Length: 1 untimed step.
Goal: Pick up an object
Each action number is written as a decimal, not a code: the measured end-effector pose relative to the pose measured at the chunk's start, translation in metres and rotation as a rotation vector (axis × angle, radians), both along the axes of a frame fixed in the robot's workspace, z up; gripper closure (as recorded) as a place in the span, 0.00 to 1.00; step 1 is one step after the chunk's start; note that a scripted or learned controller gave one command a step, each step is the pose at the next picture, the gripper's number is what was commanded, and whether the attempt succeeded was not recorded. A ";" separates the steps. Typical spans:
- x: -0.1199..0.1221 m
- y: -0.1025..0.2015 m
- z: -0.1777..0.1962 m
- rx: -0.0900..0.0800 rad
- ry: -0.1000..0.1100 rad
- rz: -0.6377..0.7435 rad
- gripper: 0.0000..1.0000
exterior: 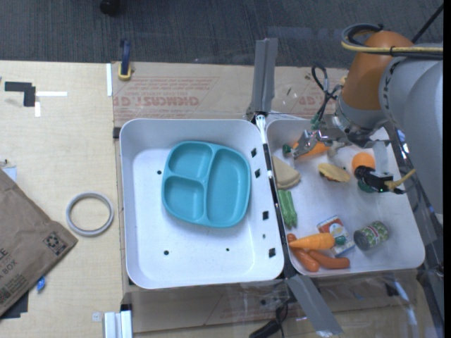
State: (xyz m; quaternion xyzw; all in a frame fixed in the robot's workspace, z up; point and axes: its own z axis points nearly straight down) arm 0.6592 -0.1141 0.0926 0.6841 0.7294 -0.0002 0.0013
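Toy food fills the right bin point(412, 248), where we see the gripper point(308, 145) low in the far left corner, just over an orange piece point(317, 147). We cannot tell how its jaws stand. Close by lie a tan slice point(334, 172) and an orange ball point(363, 160). We find a green bean point(287, 208) along the left wall, and a carrot point(311, 242), sausages point(320, 260) and a small can point(371, 235) near the front. A teal divided plate point(207, 183) rests in the left bin point(141, 238).

Teal divided plate point(207, 184) in left bin point(134, 210), claw point(308, 144) over right bin point(405, 255)
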 end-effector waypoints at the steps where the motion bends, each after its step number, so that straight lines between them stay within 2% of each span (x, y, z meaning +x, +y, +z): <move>1: -0.064 -0.048 -0.001 0.002 0.001 0.066 0.00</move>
